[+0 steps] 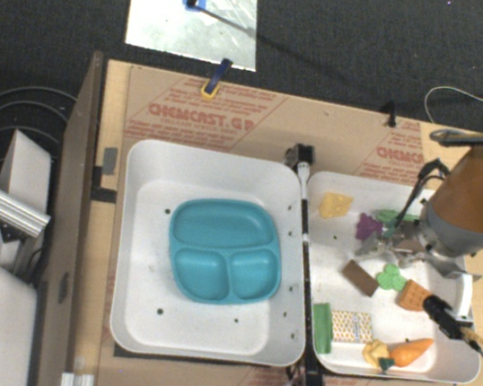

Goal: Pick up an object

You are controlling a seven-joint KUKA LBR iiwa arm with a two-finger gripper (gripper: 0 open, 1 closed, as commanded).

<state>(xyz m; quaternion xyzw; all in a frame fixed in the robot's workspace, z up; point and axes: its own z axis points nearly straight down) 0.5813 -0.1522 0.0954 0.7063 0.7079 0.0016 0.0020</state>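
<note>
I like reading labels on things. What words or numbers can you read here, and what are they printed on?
"CHEMCAST GP", red, on the brown board under the bins, behind the left bin.
The same red lettering repeats behind the right bin, cut short and blurred.
Smaller red print around both: too small to read.

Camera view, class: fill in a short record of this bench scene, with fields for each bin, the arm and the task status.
left bin: teal divided tray
right bin: yellow piece, purple grapes, brown block, green block, carrot
arm: gripper low over right bin, near grapes
task status: no object seen held
</note>
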